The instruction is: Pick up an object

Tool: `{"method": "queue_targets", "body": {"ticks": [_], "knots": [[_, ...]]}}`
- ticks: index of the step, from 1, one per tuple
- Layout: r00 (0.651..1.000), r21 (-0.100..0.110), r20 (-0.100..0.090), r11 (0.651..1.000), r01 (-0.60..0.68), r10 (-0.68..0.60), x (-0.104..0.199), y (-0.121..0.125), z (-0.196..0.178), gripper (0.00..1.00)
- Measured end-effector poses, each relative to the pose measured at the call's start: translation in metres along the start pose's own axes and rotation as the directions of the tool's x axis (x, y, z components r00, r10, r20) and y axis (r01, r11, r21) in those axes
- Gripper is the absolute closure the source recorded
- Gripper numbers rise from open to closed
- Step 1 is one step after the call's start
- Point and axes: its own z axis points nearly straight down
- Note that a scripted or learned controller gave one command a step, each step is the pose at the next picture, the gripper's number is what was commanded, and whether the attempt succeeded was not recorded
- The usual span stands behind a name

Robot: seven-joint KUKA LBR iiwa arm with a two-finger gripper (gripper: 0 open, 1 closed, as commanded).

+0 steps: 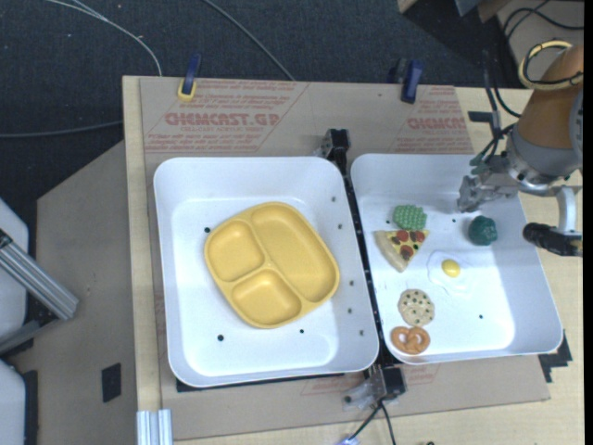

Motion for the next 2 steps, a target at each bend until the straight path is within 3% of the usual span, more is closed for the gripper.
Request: {"method": "queue_targets", "body": {"ticks": [2], "knots": [[1.000,-0.008,0.003,1.000,0.000,0.000,-0.001,0.011,-0.116,1.00]]}}
